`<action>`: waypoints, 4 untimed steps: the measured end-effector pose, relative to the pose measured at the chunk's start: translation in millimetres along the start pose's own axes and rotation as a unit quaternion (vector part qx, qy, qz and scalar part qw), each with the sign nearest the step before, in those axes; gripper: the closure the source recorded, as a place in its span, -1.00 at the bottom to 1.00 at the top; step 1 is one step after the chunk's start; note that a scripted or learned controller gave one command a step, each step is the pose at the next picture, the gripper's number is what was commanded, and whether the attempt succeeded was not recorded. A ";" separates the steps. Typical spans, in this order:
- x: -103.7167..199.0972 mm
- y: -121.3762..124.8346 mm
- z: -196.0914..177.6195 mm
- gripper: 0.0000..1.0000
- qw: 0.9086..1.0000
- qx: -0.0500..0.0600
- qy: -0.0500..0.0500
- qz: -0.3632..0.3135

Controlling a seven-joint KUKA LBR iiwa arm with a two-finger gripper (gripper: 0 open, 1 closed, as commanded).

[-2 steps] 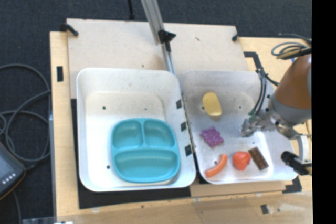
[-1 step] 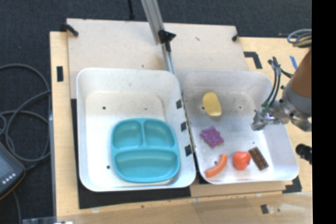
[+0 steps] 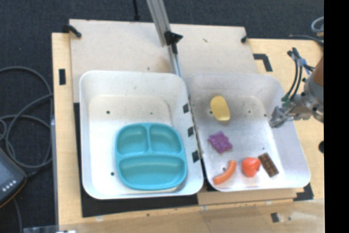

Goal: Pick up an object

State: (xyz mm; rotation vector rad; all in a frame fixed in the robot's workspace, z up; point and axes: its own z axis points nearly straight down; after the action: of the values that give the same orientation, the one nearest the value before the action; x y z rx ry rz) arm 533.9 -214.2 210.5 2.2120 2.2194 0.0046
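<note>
Along right bin's [image 3: 299,158] front edge: carrot [image 3: 225,172], tomato [image 3: 250,166], chocolate bar [image 3: 268,165]. Tomato probably light, rigid, slippery; best pinched across its middle. Gripper [image 3: 277,116] at right rim, jaw state unclear.

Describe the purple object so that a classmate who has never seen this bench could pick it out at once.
Start at the right bin, the one without the teal divided tray. Near that bin's middle, just below the yellow item and above the orange carrot, lies the purple object. It is the only purple thing there, small, lumpy and bumpy like a grape cluster, unlike its smooth neighbours.
</note>
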 end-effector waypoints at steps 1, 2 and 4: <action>57.3 18.8 1.2 1.00 1.000 0.002 0.002 -0.003; 110.4 23.8 3.9 1.00 1.000 0.003 0.002 -0.002; 215.7 39.5 -10.6 1.00 1.000 0.003 0.002 -0.002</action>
State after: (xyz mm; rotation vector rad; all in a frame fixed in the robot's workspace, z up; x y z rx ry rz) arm 572.6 1.7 220.6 2.2126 2.2290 0.0026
